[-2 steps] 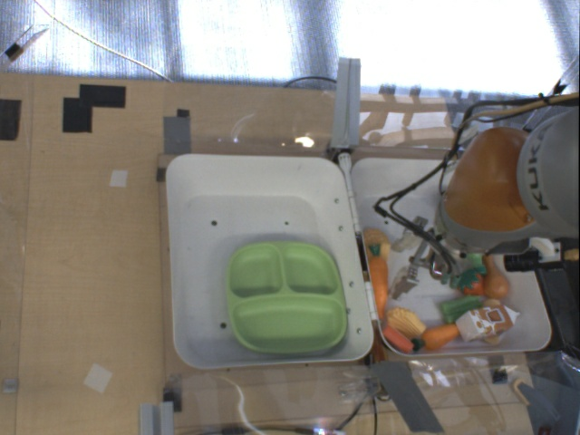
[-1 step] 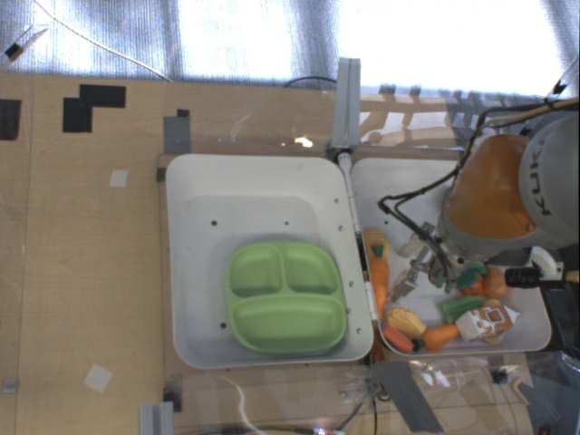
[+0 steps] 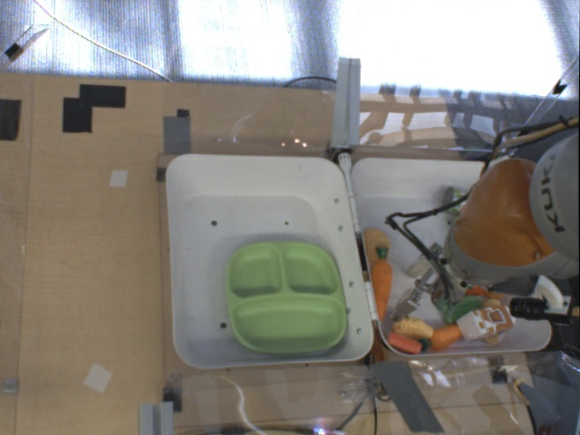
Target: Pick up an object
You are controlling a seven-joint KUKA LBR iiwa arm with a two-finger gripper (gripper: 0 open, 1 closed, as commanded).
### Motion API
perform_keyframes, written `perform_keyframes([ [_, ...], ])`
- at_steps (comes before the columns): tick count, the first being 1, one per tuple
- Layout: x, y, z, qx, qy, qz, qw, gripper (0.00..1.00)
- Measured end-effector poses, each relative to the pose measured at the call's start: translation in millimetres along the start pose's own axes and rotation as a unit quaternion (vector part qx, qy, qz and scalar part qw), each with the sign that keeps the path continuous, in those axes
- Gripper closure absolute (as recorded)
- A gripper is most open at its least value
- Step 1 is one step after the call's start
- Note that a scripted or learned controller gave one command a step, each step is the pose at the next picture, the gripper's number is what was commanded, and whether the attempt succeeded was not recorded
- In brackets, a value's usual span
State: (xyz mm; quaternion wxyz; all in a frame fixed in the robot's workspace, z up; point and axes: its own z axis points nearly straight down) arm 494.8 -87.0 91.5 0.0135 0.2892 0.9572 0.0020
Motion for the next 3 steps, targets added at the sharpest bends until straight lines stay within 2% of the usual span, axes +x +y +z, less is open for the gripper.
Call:
perform_keyframes([
  [1, -68, 37, 4, 0.002, 0.004, -0.014, 0.9999, 0.00],
  [2, -61, 39, 3, 0.004, 0.003, 0.016, 0.9999, 0.00],
  [3, -75, 46, 4, 0.007, 0.005, 0.091, 0.9958, 0.00],
])
